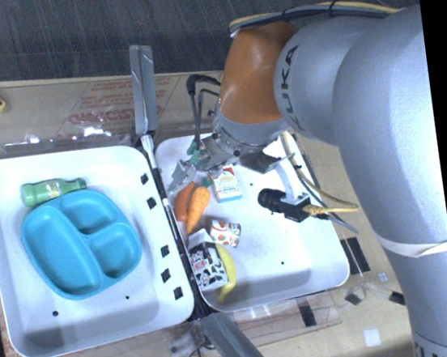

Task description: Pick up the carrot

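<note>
An orange carrot [195,207] lies in the right bin [301,273], close to its left wall, next to a second orange piece [182,203]. My gripper [192,169] hangs just above the carrot's upper end, at the bin's back left. Its metal fingers [184,173] point down toward the carrot and look spread, with nothing between them.
The right bin also holds a small carton [226,185], a red and white can [224,232], a banana [227,271] and a black and white pack [207,268]. In the left bin [30,321] sit a blue divided tray [81,241] and a green bottle [52,189].
</note>
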Available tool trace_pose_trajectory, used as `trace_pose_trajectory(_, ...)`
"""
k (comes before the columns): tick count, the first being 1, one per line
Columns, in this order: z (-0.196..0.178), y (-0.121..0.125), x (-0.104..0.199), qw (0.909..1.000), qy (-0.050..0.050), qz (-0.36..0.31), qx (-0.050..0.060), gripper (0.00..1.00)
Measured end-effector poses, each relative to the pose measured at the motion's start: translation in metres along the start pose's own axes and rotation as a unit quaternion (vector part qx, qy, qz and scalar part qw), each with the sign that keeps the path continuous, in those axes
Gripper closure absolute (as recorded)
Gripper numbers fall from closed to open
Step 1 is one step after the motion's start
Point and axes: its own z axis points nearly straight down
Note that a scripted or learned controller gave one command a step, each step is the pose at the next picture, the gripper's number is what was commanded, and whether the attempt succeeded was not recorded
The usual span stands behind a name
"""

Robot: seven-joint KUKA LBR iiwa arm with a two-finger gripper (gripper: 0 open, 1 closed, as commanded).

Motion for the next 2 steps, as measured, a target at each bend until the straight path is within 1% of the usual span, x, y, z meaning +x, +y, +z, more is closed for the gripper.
trace_pose_trajectory(1,0.094,-0.009,-0.067,0.9978,-0.001,-0.067,-0.004,0.00)
trace_pose_trajectory(2,0.084,-0.008,-0.067,0.9976,-0.002,-0.069,-0.005,1.00)
